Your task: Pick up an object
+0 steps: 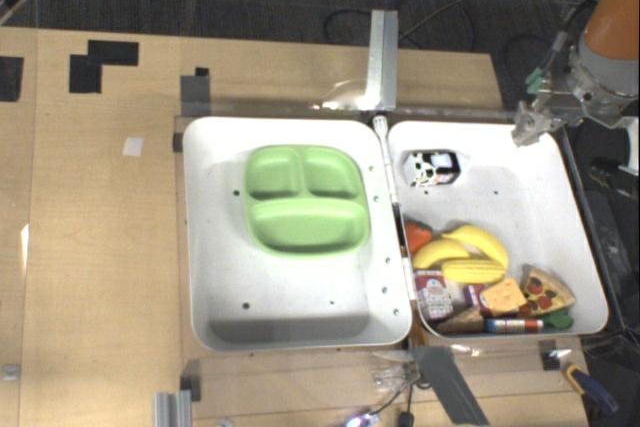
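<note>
Light wood table [100, 215] carries two white bins side by side: the right bin [500, 190] holds bananas [462, 253], a pizza slice [545, 290], a cheese wedge [503, 296], a marker [515, 324] and a black-and-white toy [432, 168], while the left bin [215, 245] holds a green tray [305, 198]. Over the right bin's far right corner hangs the hand [528, 122], well apart from the pile, pinching nothing visible, and I cannot tell its state.

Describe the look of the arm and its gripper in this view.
The arm is grey with a broad orange band above the wrist. Below it, the gripper is a pale grey metal assembly with a small teal-green part on its side. Its fingers are too small to make out.
</note>
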